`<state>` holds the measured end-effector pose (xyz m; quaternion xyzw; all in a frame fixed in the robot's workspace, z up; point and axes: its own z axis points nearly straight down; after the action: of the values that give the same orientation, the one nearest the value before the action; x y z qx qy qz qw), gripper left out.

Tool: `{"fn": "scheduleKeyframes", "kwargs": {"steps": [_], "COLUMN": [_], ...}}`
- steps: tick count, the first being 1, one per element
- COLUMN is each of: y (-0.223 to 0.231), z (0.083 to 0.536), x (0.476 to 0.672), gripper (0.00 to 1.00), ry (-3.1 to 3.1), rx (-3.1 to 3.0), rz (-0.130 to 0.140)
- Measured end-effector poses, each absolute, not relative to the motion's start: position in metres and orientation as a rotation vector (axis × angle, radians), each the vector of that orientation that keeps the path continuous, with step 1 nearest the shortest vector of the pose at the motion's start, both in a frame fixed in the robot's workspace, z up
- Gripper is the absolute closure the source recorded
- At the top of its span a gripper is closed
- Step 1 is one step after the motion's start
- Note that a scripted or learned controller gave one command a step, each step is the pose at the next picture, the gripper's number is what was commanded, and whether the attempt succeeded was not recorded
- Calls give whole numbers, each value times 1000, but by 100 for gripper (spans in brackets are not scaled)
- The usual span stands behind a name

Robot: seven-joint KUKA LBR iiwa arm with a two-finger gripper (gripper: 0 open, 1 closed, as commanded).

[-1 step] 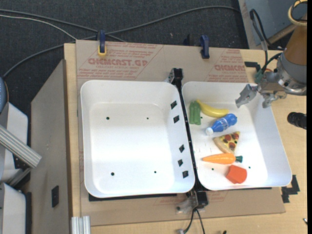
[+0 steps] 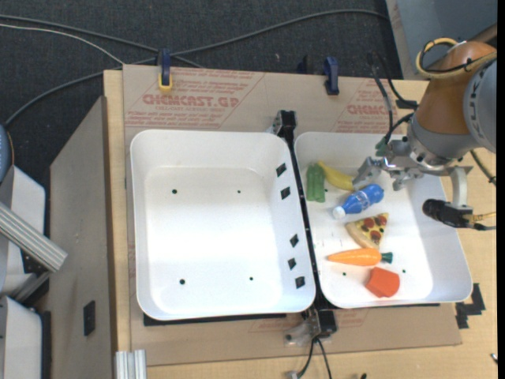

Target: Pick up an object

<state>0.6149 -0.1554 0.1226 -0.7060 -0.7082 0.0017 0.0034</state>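
jaws (image 2: 384, 170) spread open, empty above the blue bottle (image 2: 360, 199), arm partly cut off at frame edge.

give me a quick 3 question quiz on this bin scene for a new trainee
1. True or false: the carrot lies in the left bin.
2. Which item lies nearest the gripper? A) blue bottle B) red block C) pizza slice
3. Fill in: the yellow banana lies beside the ____ item.

Key
1. False; it lies in the right bin.
2. A
3. green
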Motion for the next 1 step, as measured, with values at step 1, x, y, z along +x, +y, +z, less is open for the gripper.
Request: {"fn": "scheduleKeyframes", "kwargs": {"steps": [1], "y": [-134], "z": [82], "x": [611], "gripper": [0], "ry": [-2219], "rx": [-2214], "rz": [4]}}
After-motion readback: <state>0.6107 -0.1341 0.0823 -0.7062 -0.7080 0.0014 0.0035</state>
